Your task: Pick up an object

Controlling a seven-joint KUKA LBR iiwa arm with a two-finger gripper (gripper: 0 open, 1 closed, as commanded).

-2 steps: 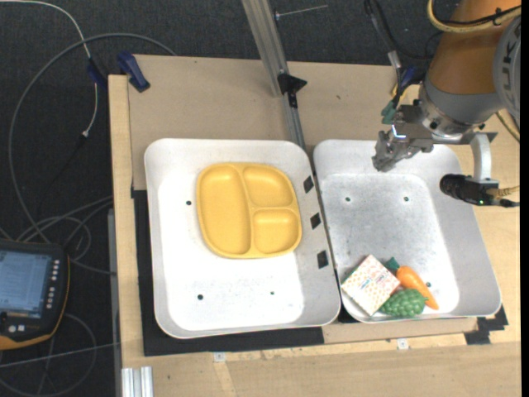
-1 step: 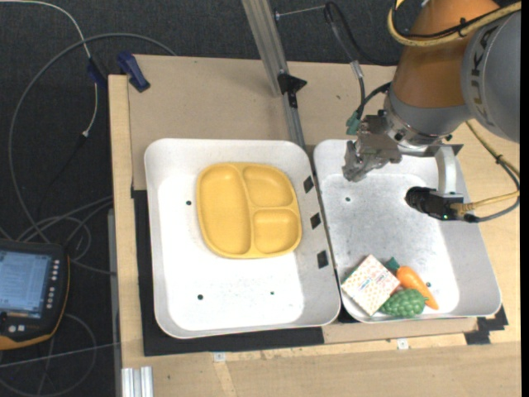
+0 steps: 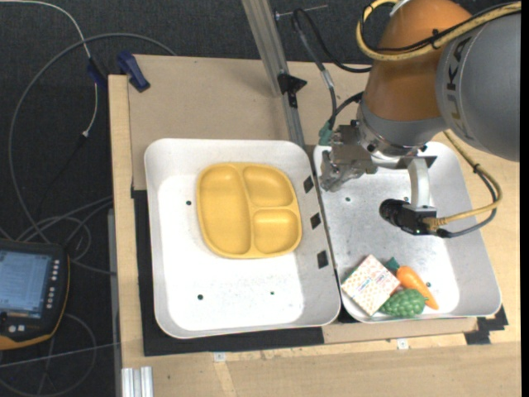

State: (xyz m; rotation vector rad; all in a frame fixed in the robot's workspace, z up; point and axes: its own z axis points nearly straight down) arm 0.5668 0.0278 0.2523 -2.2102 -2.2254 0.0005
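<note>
Hand point(image 3: 335, 172) above right bin point(image 3: 364, 222) — toys point(image 3: 393, 288) apart

Robotics lab, teach pendant point(image 3: 29, 292), loose cables point(image 3: 58, 73)

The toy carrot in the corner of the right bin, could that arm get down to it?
Probably yes. The carrot lies uncovered on top, but it touches the green toy, sits beside the small box and is close to the bin's rim, so the grasp is tight.

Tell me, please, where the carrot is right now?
The carrot lies in the right bin's near corner, touching the green toy and beside the box.
</note>
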